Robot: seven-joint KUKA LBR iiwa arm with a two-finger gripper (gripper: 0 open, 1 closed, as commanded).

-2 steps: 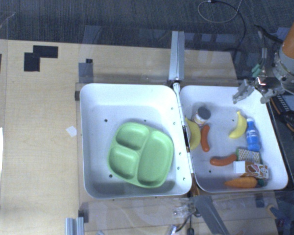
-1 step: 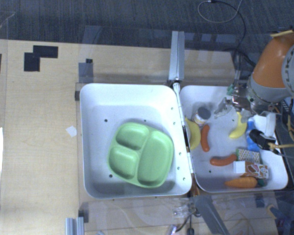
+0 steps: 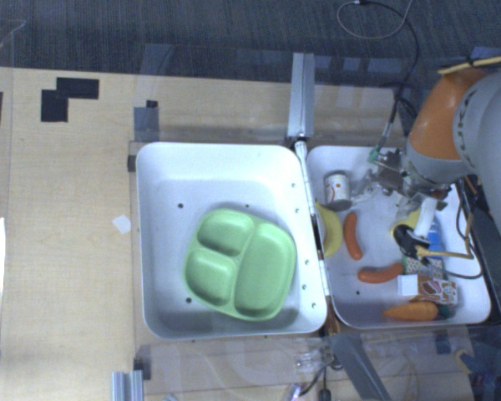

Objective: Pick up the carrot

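**Operator:** I have the arm (image 3: 472,124) reaching in from the right over the far part of the right bin (image 3: 484,303). The gripper (image 3: 390,178) hangs above that bin's far middle, near a small metal can (image 3: 337,189).

**Supervisor:** Fingers?

**Operator:** I cannot tell from this view whether they are apart or together, and I see nothing between them.

**Supervisor:** And the carrot?

**Operator:** The carrot (image 3: 411,312) lies on its side in the near right corner of the right bin, well apart from the gripper. Two reddish sausages (image 3: 351,236) lie between them. A green divided plate (image 3: 240,264) sits in the left bin (image 3: 159,174).
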